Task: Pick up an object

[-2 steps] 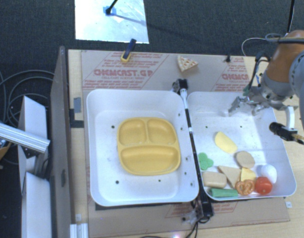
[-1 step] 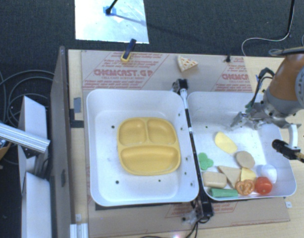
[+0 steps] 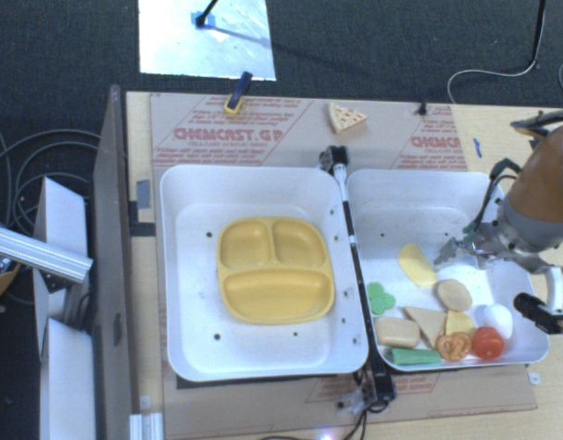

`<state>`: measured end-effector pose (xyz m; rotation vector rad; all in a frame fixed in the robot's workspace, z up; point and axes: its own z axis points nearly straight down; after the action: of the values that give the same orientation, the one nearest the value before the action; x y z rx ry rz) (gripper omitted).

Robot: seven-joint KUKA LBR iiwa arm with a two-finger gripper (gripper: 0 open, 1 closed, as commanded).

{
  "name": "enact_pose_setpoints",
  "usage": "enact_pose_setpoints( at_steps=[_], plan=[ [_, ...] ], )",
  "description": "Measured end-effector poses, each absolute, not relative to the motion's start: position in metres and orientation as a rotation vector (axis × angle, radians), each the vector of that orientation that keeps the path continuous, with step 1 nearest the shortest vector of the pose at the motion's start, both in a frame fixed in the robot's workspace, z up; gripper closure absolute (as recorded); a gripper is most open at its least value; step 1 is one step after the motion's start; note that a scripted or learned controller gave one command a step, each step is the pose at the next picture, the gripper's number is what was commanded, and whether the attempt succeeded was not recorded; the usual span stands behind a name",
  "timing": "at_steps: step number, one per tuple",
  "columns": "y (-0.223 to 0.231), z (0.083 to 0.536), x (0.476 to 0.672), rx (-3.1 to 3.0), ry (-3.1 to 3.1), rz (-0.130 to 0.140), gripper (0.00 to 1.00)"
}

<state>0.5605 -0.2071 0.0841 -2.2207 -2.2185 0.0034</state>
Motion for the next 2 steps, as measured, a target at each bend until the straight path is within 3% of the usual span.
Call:
enact_pose_setpoints(
  at_steps=[1,2],
  plan=[
    [-0.177,0.084,0.502,-2.220,-2.218,0.001,0.00],
    [-0.177,0.085,0.487,-2.222,-2.222,-0.001,0.00]
  ],
)
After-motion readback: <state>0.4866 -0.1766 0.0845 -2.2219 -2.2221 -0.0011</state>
